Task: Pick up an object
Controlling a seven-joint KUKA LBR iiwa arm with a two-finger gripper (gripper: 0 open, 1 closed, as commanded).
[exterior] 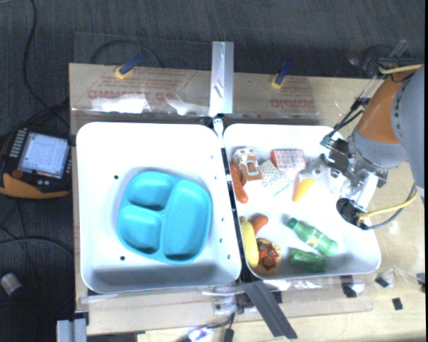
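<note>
**Camera view: gripper over the right bin, nothing grabbed yet**

Gripper (321,164) hangs over the right bin (357,262); can't tell how it's set. Closest pick is the orange carrot (303,186), just beside it. I'd drop straight down, keeping off the red box (287,159).

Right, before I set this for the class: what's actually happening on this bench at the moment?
A grey robot arm with an orange band reaches in from the right, its gripper low over the right bin, next to a small orange carrot-like toy. That bin also holds a green bottle, a banana, a red and white box and other small items. The left bin holds a blue divided plate. Nothing looks picked up yet.
</note>
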